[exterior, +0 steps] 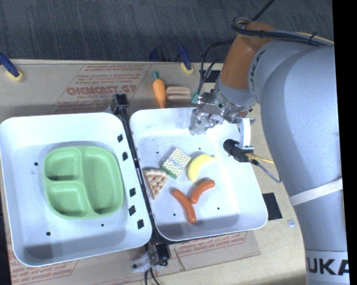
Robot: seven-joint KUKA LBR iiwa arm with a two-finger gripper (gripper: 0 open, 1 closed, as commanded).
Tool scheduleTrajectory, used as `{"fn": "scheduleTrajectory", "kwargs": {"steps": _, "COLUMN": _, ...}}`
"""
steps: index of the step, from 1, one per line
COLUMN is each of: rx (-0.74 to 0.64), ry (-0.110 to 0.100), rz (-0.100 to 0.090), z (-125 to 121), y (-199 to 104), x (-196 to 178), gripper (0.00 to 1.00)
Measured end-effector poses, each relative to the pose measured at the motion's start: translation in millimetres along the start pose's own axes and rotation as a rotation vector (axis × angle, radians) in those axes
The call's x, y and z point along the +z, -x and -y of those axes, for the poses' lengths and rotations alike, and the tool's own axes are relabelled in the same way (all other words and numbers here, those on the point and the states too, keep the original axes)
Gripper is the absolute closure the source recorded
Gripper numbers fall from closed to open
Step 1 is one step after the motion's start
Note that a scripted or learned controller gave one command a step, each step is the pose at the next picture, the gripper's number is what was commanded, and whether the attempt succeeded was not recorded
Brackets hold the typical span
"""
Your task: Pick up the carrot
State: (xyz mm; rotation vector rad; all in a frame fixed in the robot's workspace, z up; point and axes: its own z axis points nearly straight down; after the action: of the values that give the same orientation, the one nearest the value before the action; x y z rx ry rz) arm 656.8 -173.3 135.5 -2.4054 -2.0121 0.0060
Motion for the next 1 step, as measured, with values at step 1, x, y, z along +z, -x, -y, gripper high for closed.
{"fn": "scheduleTrajectory", "kwargs": {"steps": 1, "rx": 0.329, "ry": 0.003, "rz": 0.000, "z": 67.4, "y": 3.3, "x": -105.2, "gripper": 1.00}}
